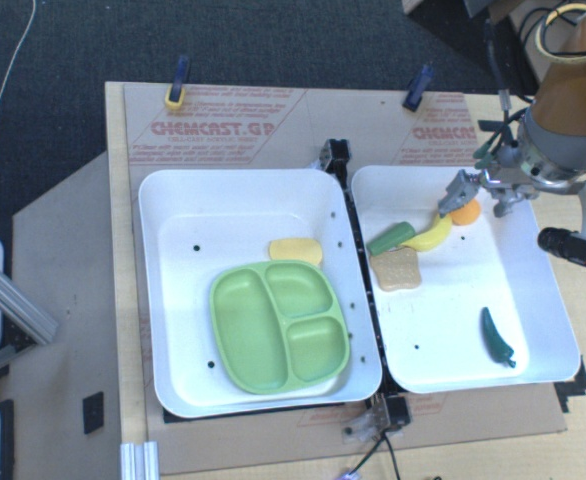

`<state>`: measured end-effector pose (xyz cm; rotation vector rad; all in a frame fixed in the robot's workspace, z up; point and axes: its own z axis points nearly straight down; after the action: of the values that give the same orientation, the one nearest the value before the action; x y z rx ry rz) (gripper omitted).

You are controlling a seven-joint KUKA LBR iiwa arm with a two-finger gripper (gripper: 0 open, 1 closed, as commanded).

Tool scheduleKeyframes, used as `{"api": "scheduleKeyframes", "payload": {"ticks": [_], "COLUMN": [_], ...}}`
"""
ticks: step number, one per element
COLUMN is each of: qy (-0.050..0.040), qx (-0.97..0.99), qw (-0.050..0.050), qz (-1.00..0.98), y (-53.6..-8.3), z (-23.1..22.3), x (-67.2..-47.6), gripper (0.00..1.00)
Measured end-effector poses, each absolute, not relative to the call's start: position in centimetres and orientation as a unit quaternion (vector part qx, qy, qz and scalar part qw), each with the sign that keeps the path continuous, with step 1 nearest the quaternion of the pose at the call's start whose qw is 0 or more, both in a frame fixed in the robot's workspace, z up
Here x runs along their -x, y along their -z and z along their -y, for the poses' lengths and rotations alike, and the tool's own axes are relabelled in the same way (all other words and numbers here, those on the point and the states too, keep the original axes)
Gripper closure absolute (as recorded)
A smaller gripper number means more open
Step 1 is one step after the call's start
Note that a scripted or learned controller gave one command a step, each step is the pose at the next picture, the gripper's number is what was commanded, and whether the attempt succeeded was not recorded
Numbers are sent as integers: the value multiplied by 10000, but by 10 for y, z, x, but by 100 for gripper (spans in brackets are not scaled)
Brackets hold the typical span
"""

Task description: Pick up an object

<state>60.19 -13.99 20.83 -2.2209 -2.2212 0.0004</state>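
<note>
The gripper (460,194) hangs over the right bin (533,268) — beside an orange ball (466,213) and banana (431,236) (its grip: cannot tell).

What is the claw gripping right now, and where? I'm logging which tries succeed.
It cannot be told: the claw sits right at the banana's upper end, beside an orange object.

Left bin (163,268): divided tray (278,326), sponge (295,251) behind it
Right bin (543,298): banana (428,236), bread slice (397,269), pepper (496,336) near front
</note>
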Motion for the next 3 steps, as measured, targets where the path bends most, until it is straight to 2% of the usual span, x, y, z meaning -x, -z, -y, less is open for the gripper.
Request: {"api": "scheduleKeyframes", "payload": {"ticks": [2,3], "qy": [-6,5], "qx": [7074,7071], "qw": [11,10], "qz": [7068,7071], "y": [-115,-87], "z": [137,137], "x": [-600,-601], "gripper": [0,0]}}
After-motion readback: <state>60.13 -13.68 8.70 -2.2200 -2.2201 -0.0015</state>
